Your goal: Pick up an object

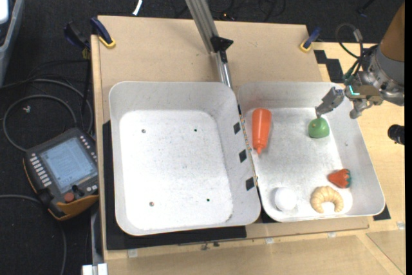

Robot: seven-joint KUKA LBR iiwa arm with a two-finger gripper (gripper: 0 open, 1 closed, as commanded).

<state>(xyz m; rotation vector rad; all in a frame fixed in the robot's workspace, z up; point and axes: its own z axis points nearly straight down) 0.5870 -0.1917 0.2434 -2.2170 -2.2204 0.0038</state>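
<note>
Above the far right part of the right bin (293, 161), close to its right wall: the gripper (342, 106), fingers spread apart, nothing between them. Released, then, and holding no object. Just near and left of the left fingertip, on the bin floor: a green object (318, 129), round, not touched by the fingers as far as can be told from this slanted view.

Judged step: the approach, before any grasp. Most probable target the green object, being the closest. For the next move, needed: a small shift to the left and toward the near side, until both fingers stand around the green object, then a descent to the floor of the bin, and only then closing. Round shape, so some danger of rolling away if only one finger pushes it.

Counted in the right bin, five objects:
- one green object, far right;
- one orange carrot (260, 129), far left, beside the wall shared with the left bin (174, 164);
- one red piece (340, 178), perhaps a strawberry, near right;
- one croissant (327, 199), at the near wall;
- one white ball (285, 199), just left of the croissant.

Two white bins side by side on one bench (161, 48). One arm, one gripper.
</note>
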